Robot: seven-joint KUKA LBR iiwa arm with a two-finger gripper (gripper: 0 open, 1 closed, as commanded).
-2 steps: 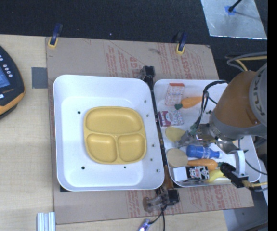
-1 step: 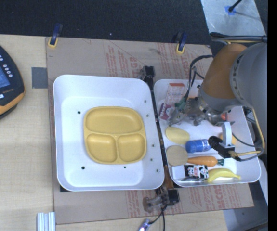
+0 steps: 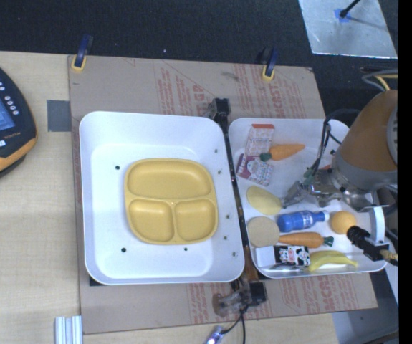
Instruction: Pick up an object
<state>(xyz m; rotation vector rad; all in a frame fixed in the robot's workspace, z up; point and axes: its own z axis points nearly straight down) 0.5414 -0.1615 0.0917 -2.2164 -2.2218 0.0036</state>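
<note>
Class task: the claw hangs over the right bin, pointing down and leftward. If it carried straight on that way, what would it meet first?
Probably the pale yellow piece, just below-left of the claw; the blue bottle lies close by. Depth is unclear from this slanted view.

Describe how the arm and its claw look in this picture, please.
The arm is bulky and rounded, with an orange-tan band above a grey wrist. Its claw is small, of thin grey metal parts. A black cable loops beside the arm.
</note>
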